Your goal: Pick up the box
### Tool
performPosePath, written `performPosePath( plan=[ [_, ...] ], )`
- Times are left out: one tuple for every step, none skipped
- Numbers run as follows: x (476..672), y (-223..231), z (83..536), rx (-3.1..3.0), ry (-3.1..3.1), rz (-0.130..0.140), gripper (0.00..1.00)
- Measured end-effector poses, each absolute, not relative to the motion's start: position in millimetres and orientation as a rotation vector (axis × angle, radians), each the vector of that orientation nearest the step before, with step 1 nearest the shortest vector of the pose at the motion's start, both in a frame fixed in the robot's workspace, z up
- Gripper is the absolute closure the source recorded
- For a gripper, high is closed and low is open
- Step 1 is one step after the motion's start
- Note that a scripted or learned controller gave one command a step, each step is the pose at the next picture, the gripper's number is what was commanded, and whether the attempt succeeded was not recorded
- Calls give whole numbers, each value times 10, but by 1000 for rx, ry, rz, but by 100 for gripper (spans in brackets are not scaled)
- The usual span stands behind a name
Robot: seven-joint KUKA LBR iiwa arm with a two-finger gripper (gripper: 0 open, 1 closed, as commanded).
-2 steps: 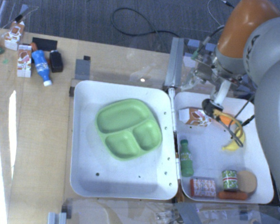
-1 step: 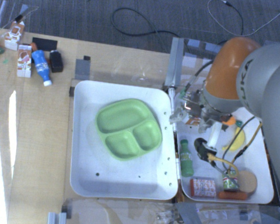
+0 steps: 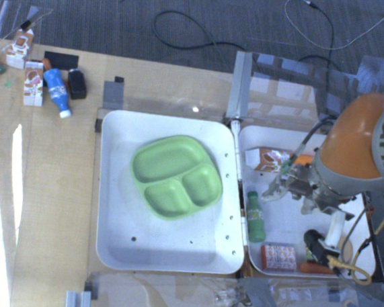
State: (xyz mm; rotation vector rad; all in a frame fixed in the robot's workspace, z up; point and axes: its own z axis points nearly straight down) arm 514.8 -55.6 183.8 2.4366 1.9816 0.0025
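Camera view, scanning left to right with the left bin [image 3: 107,195] as the landmark. Far left of it, on the wooden bench [image 3: 38,202], 2 small cartons [image 3: 33,83] are standing with a blue bottle [image 3: 57,92] lying just beside them and a black block [image 3: 76,84] next to that. Inside the left bin, a green divided plate [image 3: 176,176] with 3 compartments is lying roughly at the centre. Right of the left bin, touching along a metal divider, the right bin [image 3: 284,143] is sitting. A green bottle [image 3: 255,218] is lying against the right bin's near wall, closest to the left bin. Further right, at the right bin's front edge, the box [image 3: 280,257] is lying flat, red and white, with an orange item [image 3: 316,267] just beside it. A brown packet [image 3: 270,159] is lying at the back of that bin. The arm [image 3: 362,142] is reaching over the right bin's far side, the gripper [image 3: 304,194] hanging above the bin floor, apart from the box. Gripper state: cannot tell. Cables are trailing over the grey floor behind both bins.
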Motion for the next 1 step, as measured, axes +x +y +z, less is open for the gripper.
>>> performPosePath(
  plan=[
    [5148,-556,1838,2437,1982,2,0]
  ],
)
